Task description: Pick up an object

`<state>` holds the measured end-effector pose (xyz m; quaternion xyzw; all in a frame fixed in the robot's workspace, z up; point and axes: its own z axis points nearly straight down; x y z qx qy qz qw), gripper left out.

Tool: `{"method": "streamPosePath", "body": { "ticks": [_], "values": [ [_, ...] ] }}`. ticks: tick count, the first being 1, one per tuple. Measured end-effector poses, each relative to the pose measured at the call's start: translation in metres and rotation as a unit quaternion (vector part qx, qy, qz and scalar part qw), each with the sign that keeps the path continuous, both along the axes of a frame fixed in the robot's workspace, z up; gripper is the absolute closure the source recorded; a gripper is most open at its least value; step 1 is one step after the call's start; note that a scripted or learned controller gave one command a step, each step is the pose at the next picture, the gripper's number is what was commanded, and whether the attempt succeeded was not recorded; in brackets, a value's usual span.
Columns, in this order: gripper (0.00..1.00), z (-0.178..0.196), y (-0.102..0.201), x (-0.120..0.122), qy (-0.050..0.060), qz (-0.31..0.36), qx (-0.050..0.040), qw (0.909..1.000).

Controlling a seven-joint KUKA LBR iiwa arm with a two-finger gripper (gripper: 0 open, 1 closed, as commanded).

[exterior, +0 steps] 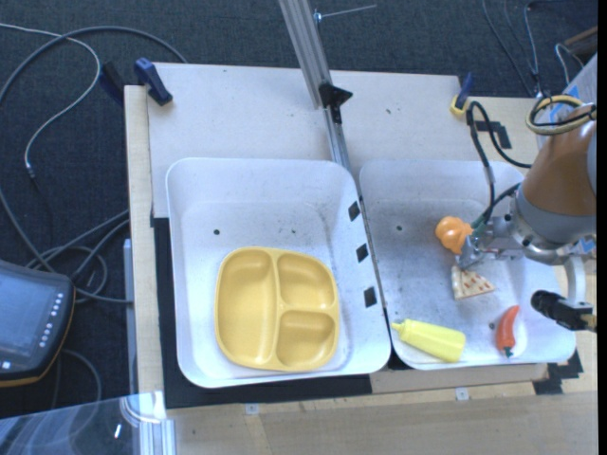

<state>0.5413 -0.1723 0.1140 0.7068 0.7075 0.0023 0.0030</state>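
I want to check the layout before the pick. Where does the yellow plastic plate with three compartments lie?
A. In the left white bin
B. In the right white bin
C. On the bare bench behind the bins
A: the yellow plastic plate with three compartments lies flat in the left white bin.

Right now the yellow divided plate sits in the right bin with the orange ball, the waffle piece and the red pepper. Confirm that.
Not quite. The camera view shows the yellow divided plate in the left bin. The orange ball, waffle piece and red pepper are in the right bin.
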Motion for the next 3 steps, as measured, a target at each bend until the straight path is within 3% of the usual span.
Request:
{"method": "streamPosePath", "body": {
  "ticks": [1, 3],
  "values": [
    [1.0, 0.044, 0.003, 0.002, 0.001, 0.0, -0.0001, 1.0],
    [1.0, 0.167, 0.011, 0.004, -0.001, 0.001, -0.0009, 1.0]
  ]
}}
